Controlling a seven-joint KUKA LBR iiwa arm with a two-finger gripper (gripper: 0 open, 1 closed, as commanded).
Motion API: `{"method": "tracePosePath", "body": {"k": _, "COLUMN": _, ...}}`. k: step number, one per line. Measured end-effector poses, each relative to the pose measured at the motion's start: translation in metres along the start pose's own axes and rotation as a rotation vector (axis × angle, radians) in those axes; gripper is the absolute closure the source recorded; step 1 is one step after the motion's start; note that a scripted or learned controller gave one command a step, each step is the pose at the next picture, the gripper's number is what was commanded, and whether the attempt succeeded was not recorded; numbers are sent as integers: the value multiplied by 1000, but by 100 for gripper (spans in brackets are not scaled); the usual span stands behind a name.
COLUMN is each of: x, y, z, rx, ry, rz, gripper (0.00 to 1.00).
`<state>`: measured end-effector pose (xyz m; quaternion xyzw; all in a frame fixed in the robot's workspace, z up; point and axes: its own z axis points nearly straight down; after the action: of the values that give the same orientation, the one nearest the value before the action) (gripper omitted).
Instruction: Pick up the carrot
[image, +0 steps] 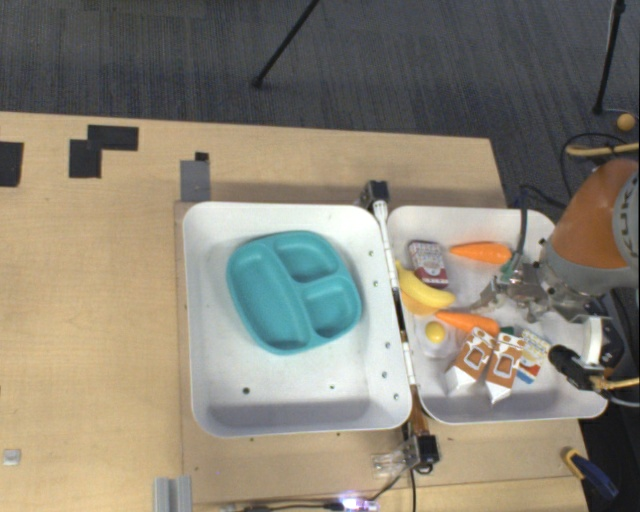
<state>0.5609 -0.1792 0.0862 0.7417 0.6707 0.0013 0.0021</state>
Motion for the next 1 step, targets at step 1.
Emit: {"method": "tracePosePath", "body": {"k": 1, "x": 48, "y": -37, "z": -1, "rx": -2, "ry": 2, "rz": 111, "gripper": 0}}
